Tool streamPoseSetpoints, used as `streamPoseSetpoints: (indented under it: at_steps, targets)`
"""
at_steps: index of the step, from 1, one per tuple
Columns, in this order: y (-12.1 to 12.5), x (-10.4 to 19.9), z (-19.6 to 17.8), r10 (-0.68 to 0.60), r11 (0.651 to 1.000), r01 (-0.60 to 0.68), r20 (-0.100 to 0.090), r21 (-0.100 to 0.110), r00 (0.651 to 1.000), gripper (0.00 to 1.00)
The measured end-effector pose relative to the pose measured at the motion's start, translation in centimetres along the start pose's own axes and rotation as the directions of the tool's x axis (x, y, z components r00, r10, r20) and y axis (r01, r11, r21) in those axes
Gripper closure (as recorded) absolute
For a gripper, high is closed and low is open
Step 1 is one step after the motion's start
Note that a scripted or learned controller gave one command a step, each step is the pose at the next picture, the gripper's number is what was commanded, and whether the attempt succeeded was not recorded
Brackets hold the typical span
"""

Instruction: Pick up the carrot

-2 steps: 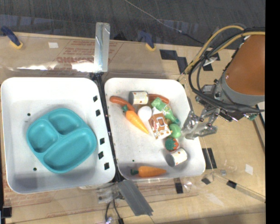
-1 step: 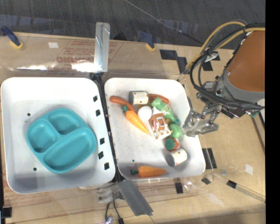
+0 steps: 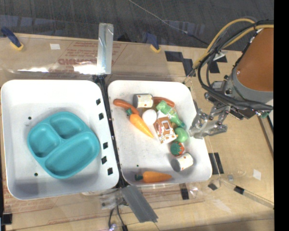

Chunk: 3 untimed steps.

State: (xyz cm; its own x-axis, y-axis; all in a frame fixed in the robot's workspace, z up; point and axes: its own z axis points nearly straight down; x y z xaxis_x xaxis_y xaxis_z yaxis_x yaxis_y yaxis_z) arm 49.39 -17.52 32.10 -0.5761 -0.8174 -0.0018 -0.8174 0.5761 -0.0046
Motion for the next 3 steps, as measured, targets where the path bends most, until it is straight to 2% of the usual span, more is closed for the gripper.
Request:
streamPoseSetpoints:
  at_steps: [2,3]
  targets:
    - [-0.1,-0.3,-2.2,-0.01,1.0,0.01,0.001,0.005,1.0,1.0]
    - [-0.8,1.2,-9.5,0.046,0.999,-0.046,0.0,0.004,0.999,1.0]
